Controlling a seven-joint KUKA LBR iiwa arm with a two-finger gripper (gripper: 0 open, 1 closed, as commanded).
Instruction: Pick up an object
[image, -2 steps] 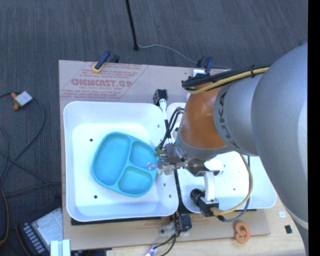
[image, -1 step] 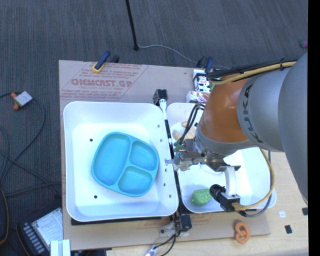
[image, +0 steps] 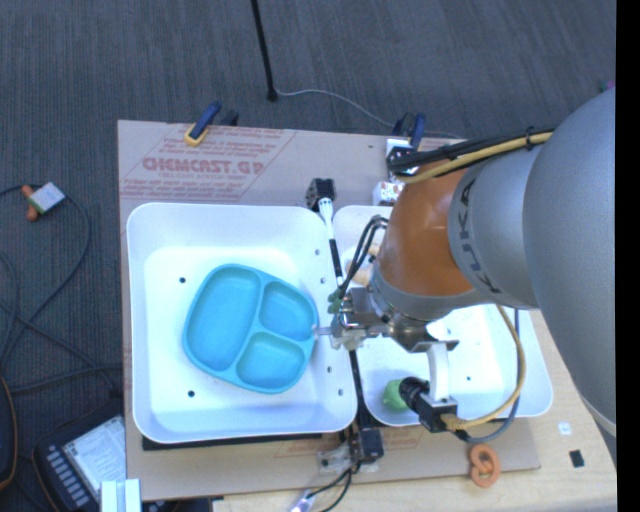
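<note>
My bench sits on a dark grey carpet (image: 100, 60) with a fine ribbed weave. A brown cardboard sheet (image: 230, 165) with red printed lettering covers the benchtop. Beyond the sheet's far edge, a thin black pole (image: 263, 50) rises from the carpet, and a pale cable (image: 330, 97) trails away from its foot. Left of the sheet, a small grey and orange block (image: 44, 198) lies on the carpet, with dark cords (image: 50, 290) looping near it. Blue clamps (image: 203, 122) grip the sheet's far edge. Light falls evenly, brightest toward the sheet's right side.
</note>
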